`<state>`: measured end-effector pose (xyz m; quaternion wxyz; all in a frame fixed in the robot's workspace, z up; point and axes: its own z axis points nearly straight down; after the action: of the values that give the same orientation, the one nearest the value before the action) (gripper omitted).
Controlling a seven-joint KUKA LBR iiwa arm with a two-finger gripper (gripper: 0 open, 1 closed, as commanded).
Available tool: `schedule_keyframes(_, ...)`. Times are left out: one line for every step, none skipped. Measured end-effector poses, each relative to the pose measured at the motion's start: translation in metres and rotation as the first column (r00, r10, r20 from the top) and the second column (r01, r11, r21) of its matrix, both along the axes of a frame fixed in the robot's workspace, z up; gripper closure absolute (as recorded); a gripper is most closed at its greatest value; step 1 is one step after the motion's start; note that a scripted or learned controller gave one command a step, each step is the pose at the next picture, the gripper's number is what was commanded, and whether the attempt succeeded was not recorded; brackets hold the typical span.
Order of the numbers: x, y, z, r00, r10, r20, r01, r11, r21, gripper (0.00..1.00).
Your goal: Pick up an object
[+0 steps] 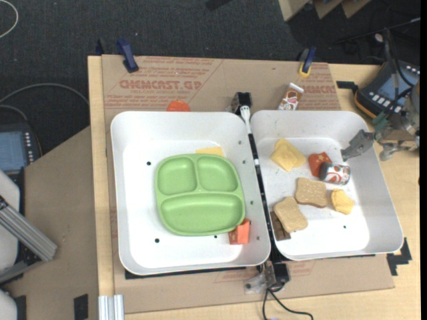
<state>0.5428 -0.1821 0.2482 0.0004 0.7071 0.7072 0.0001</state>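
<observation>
The right bin (380, 199) holds a yellow cheese wedge (288, 155), a red piece (318, 161), a small red-and-white can (335, 173), two toast slices (311, 192) (290, 214), a small yellow chunk (343, 202) and a dark brown piece (279, 227). My gripper (355, 147) hangs over the bin's upper right part, just right of and above the can. It carries nothing that I can see. The arm (400, 129) comes in from the right edge.
The left bin (130, 179) bears a green divided plate (199, 194), an orange block (240, 233) at its lower right corner and a yellow piece (210, 151) behind it. A small carton (291, 97) and clamps (127, 55) lie on the cardboard behind the bins.
</observation>
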Motion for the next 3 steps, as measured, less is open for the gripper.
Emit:
schedule_keyframes(0.05,0.026,-0.095,1.0,0.004,-0.007,-0.004,1.0,0.004,0.0)
schedule_keyframes(0.055,0.022,-0.167,1.0,0.0,-0.006,0.0,1.0,0.002,0.0)
schedule_keyframes(0.056,0.021,-0.153,1.0,-0.001,0.001,0.001,1.0,0.0,1.0)
